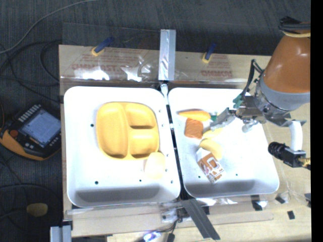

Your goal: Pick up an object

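Observation:
The right bin (252,175) holds a small cluster of objects. An orange block (193,128) lies near the bin's left wall, with a long orange-yellow piece (194,115) just behind it. A pale yellow banana-like piece (212,146) lies in front of them, and a brown-and-white packet (210,167) sits nearer the front wall. My gripper (220,122) reaches in from the right, low over the bin, with its tip just right of the orange block and above the yellow piece. The arm's orange band (292,59) is at the upper right.
In the left bin (81,175) a yellow compartment tray (126,127) lies with a pale round object (155,164) at its front right corner. A centre wall (171,135) divides the bins. A black fitting (285,153) sticks out by the right bin's edge. A handheld controller (33,130) lies far left.

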Robot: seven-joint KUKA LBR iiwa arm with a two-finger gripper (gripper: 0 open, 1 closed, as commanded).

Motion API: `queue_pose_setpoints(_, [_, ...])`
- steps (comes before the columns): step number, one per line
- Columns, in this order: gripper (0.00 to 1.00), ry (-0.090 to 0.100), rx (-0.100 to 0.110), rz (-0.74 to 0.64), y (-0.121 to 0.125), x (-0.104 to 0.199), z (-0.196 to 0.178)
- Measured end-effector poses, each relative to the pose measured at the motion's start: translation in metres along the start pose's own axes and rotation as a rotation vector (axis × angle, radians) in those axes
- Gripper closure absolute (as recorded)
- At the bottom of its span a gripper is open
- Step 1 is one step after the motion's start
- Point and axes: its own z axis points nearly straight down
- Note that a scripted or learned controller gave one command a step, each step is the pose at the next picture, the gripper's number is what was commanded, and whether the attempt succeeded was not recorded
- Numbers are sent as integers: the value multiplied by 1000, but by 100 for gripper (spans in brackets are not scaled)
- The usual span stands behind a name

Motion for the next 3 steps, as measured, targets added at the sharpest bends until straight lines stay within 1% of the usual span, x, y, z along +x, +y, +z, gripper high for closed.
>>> queue_pose_setpoints(1, [0, 0, 2, -92, -21, -13, 112])
queue_pose_setpoints(2, [0, -3, -10, -325, -14, -14, 192])
queue_pose_setpoints(3, [100, -1, -14, -326, -13, -13, 182])
